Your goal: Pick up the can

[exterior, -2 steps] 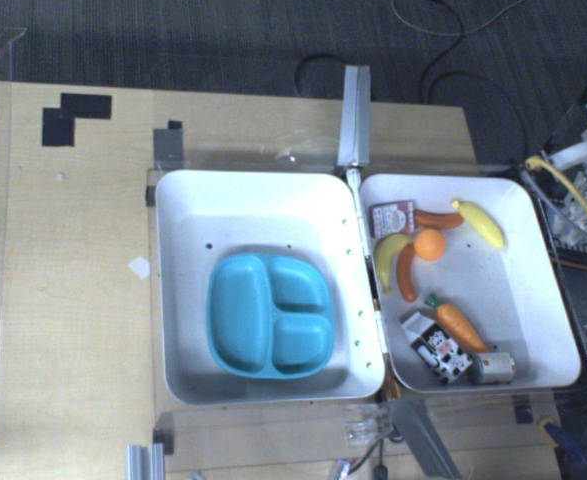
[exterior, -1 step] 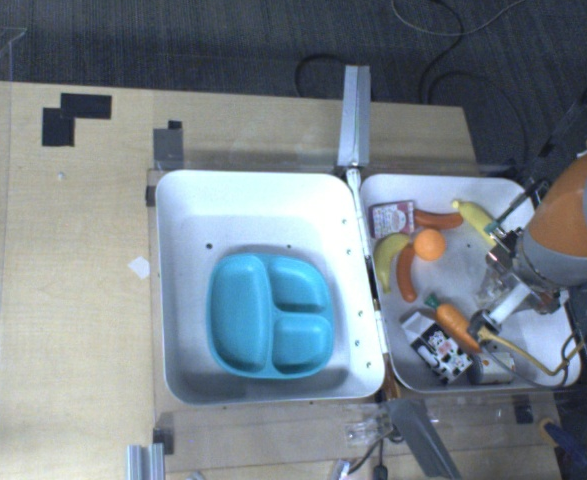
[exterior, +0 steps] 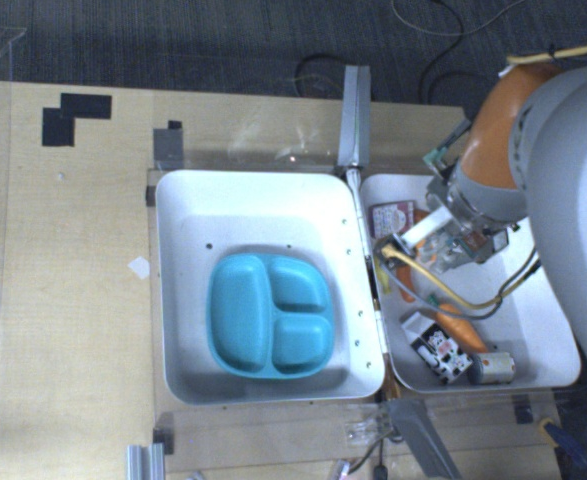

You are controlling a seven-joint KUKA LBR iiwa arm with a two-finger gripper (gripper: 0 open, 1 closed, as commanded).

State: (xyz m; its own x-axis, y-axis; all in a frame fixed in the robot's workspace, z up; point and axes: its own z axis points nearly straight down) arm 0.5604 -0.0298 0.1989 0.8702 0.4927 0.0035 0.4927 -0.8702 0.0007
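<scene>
A small silver can [exterior: 494, 368] lies on its side near the front edge of the right bin [exterior: 563, 366]. My gripper [exterior: 435, 248] hangs over the bin's upper left part, well behind the can and apart from it. The grey arm with its orange band [exterior: 493, 138] comes in from the right and hides the bin's right side. A yellow cable [exterior: 443, 293] loops below the wrist.
An orange carrot-like piece [exterior: 463, 330] and a black-and-white object [exterior: 438, 353] lie just left of the can. A red-and-white packet [exterior: 393, 216] sits in the right bin's back left corner. The left bin [exterior: 183, 268] holds a blue divided plate [exterior: 270, 313].
</scene>
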